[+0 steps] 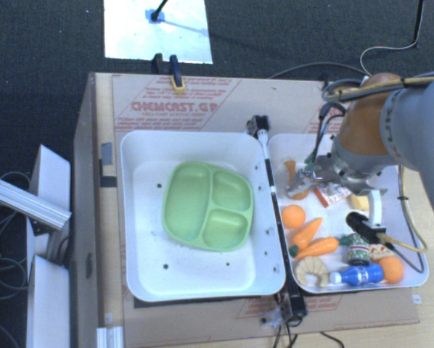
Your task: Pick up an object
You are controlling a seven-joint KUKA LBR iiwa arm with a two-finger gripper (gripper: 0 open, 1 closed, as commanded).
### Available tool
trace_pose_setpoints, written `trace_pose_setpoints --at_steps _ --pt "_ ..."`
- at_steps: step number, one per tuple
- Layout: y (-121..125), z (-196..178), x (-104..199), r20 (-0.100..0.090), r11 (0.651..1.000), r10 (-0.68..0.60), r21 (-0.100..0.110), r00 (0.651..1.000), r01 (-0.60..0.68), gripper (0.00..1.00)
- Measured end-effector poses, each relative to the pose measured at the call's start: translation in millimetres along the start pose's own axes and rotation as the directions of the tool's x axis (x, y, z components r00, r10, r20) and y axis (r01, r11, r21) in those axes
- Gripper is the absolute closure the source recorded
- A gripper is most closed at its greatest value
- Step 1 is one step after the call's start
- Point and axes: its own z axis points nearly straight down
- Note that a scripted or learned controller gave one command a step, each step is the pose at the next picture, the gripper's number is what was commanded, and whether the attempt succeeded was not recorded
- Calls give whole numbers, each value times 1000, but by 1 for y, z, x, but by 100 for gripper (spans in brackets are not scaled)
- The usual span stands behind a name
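Hovering low in right bin (418, 267): gripper (309, 182) over small items by orange ball (294, 216); finger state, can't tell. Green divided plate (208, 205) in left bin (141, 267).

Robot lab: clamped bench (202, 93), loose cables (391, 49).

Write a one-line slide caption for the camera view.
KUKA arm's tool low in the right bin among toy food; green divided plate lies in the left bin.

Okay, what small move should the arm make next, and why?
Probably lower the gripper a little. It sits low over the upper part of the right bin, above small items, while the carrots and orange ball lie nearer the camera, untouched.
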Motion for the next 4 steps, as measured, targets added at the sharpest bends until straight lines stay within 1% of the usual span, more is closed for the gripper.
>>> trace_pose_setpoints --at_steps 1,2,3,4 --pt "36 11 -1 2 1000 -3 -12 1000 3 0" --pt "24 10 1 4 1000 -3 -19 1000 3 0" --pt "24 10 1 4 1000 -2 -19 1000 2 0" --pt "26 -2 0 6 1000 -3 -22 1000 3 100"
